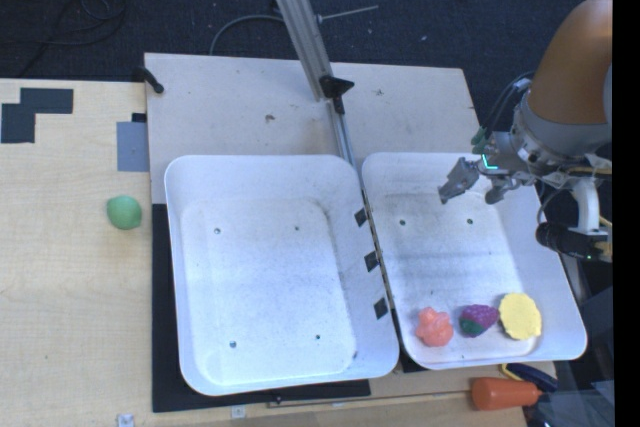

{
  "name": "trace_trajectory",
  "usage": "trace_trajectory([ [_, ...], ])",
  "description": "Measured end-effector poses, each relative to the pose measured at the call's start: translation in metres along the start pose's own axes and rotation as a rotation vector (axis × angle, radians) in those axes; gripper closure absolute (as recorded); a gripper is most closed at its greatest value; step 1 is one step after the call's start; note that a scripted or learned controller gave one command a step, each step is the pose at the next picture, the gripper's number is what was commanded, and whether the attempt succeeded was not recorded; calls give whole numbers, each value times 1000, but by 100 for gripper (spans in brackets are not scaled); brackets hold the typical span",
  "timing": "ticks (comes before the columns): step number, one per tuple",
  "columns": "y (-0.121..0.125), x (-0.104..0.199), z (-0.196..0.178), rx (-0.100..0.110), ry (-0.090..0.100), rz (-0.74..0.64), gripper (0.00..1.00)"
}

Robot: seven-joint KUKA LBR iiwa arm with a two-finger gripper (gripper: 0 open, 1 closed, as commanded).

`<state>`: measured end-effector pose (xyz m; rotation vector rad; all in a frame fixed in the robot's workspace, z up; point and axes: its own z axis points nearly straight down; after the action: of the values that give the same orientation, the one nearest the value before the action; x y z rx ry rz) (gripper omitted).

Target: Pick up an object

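Three small objects lie along the near edge of the right bin (440, 245): a salmon-pink lump (434, 327), a purple piece (478, 318) and a yellow round piece (520, 315). My gripper (475, 185) hangs above the far right part of that bin, well away from the three objects. Its two fingers stand apart, one at the left (457, 181) and one at the right (495, 193), and nothing is between them.
The left bin (260, 265) sits beside the right one. A green ball (124, 212) rests on the wooden bench at far left. An orange object (505, 393) lies below the right bin's near edge. A metal rail (305, 25) slants behind the bins.
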<state>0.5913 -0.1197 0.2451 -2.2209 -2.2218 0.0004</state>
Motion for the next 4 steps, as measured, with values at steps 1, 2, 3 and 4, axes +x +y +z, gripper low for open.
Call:
trace_trajectory([
  [1,0,0,0,0,0,0,0],
  [2,-3,9,57,5,1,0,0],
  [3,-1,15,102,4,1,1,0],
  [4,-2,15,154,3,0,0,0],
])
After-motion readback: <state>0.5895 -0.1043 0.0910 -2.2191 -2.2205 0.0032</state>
